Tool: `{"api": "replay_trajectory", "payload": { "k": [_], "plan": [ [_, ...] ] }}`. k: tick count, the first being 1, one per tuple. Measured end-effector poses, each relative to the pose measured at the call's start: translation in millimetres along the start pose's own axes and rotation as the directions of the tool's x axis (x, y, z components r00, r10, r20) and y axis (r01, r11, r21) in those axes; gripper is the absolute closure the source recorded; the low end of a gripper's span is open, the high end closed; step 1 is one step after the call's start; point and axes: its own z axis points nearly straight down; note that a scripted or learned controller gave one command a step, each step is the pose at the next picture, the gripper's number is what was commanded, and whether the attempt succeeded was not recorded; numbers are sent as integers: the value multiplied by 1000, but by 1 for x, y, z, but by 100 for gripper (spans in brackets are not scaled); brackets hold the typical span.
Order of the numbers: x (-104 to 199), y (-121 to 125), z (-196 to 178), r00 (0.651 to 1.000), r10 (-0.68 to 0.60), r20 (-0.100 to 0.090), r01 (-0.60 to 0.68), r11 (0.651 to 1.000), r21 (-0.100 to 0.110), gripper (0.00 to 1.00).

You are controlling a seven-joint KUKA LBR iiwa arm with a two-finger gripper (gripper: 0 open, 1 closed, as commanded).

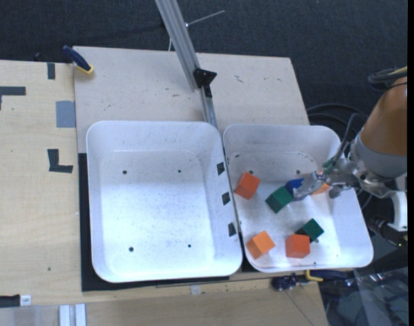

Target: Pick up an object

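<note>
— Nearest the lens, what lies in the right bin (349, 250)?
— Along its near wall sit an orange block (261, 244) and a red-orange block (297, 246), with a small dark green block (311, 229) touching the red-orange one on its far side.
— And further in?
— A second orange block (247, 185) lies by the wall the right bin shares with the left bin (153, 202). A larger green block (280, 198) sits near the middle of the right bin, and a blue block (295, 184) just beyond it.
— Where is the pincer (314, 185)?
— Low inside the right bin, at its right wall, right beside the blue block and close to the green one. Something orange peeks out behind its tip. I cannot tell whether its jaws are parted or whether anything sits between them.
— Any writing?
— None I can read on the blocks, the bins or the surface (30, 182).
</note>
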Motion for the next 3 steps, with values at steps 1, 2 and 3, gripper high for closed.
{"api": "replay_trajectory", "payload": {
  "k": [1, 2, 3],
  "plan": [
    [-8, -6, 58, 1000, 1, -1, -1, 1000, 2, 0],
    [-8, -6, 101, 1000, -1, 1, 1, 1000, -3, 0],
    [-7, -6, 90, 1000, -1, -1, 1, 1000, -2, 100]
  ]
}}
